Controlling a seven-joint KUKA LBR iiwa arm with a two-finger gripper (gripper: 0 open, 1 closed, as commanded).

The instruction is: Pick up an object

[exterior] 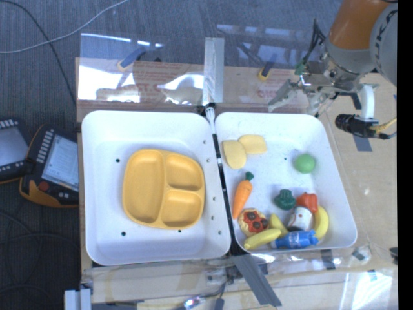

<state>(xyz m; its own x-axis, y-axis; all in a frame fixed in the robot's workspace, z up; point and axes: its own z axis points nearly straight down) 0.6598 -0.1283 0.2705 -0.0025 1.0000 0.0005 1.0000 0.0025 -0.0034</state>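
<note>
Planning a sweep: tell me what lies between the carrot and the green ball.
In the camera view, only bare white bin floor lies between the carrot and the green ball.

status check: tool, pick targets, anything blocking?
Tool above right bin's far rim, holding nothing. Toys untouched in the bin: carrot, green ball. Nothing blocking.

Dark blue-grey carpet floor [97, 8], black cables [39, 41], handheld pendant [55, 166] at left
</note>
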